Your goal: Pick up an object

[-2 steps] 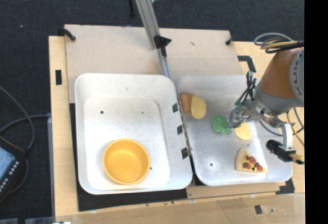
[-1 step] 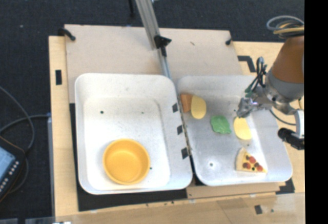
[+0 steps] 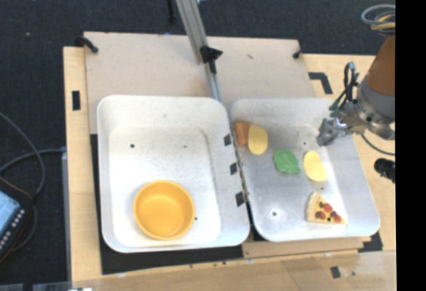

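Item 1, arm and gripper (image 3: 327, 131): we log the grey arm reaching in from the right, orange band above the wrist, its jaws low over the upper right part of the right bin (image 3: 353, 176). We cannot tell whether the jaws are spread or pressed together; nothing shows between them. We judge the approach to be under way, with no grasp made.

Item 2, right bin contents: the loose pieces lie scattered flat on the floor, well spaced, which we judge leaves room for a descent from above.
- Yellow oval piece (image 3: 315, 166): smooth, rounded, pale yellow; just below and left of the gripper, the nearest candidate.
- Green piece (image 3: 287, 162): small, irregular, leaf-like; just beside the yellow oval piece.
- Yellow round piece (image 3: 257, 139): at the left wall, touching a brown piece (image 3: 241, 132).
- Pizza slice (image 3: 323, 210): triangular, red spots; near the front edge.

Item 3, left bin (image 3: 160, 116): holds a yellow bowl (image 3: 164, 209), upright, at the front.

Item 4, counter (image 3: 80, 170): carries both bins side by side.
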